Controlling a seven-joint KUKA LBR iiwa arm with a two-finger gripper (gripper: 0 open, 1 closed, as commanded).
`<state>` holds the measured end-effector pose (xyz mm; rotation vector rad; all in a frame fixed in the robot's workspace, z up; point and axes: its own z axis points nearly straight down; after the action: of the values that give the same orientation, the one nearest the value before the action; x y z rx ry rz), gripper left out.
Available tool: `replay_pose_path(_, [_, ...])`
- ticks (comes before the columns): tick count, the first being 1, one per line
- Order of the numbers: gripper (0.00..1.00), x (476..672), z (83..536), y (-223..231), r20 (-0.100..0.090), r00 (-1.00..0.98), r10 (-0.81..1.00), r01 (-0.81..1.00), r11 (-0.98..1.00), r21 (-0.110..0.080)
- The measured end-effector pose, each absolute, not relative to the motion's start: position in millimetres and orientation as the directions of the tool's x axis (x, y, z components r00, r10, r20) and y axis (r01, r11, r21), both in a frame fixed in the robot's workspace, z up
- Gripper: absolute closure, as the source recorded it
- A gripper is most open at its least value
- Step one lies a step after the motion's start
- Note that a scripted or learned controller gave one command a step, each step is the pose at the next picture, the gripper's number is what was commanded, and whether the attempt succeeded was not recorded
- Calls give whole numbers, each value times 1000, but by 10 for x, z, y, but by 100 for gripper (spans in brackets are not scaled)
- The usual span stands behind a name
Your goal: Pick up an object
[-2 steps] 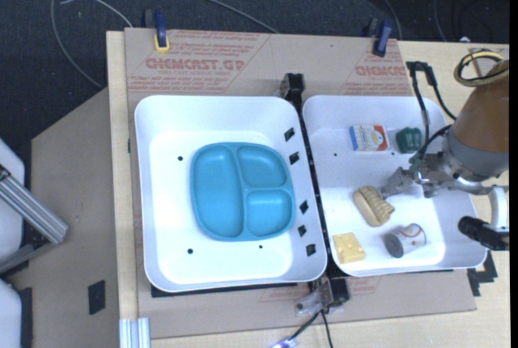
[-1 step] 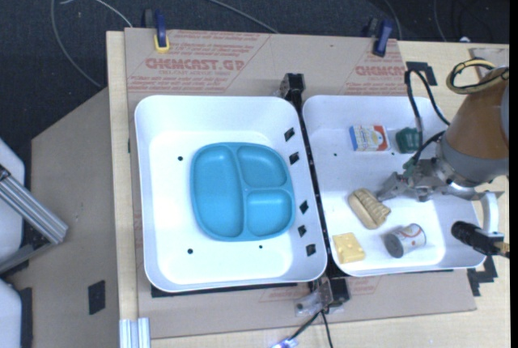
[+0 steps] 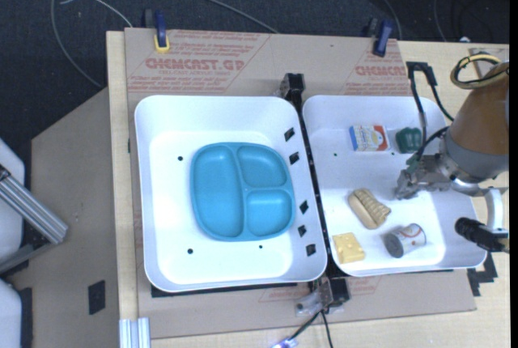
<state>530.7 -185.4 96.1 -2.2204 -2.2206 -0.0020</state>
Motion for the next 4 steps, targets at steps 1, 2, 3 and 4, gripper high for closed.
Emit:
replay_pose_path(1, [100, 5336, 1597, -1888, -2, -1, 1000, 1000, 1, 6])
replay_pose_path(2, [100, 5410, 2052, -1883, -2, -2, 1000, 1000, 2, 7])
replay_pose_path(3, [100, 5420, 2289, -1883, -1, -1, 1000, 1000, 1, 4])
replay_pose_path(4, [100, 5354, 2278, -1446, 3, -5, 1000, 1000, 5, -2])
